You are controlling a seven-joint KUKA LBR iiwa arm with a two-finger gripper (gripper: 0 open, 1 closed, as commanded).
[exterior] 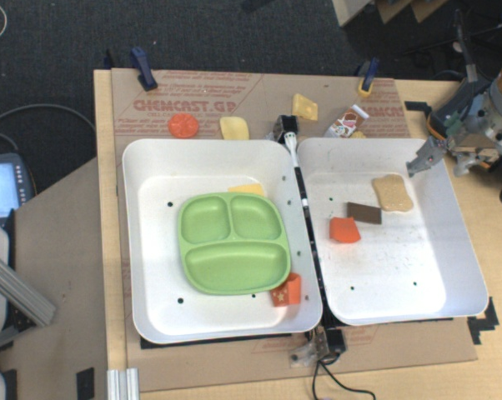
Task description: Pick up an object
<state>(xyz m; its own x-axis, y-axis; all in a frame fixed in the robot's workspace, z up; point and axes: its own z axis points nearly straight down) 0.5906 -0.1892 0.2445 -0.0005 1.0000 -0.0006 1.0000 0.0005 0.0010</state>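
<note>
End effector (424,158), grip state can't tell, near table's back-right edge; drop straight onto tan block (392,192), centred.

Three small objects lie flat in the right-hand shallow white bin (451,248). A tan, bread-like slab (393,192) rests in the upper middle. A dark brown rectangular block (364,214) sits just below and left of it, touching or nearly so. An orange-red cube-like block (344,230) lies beside the brown block's lower left corner.
</note>
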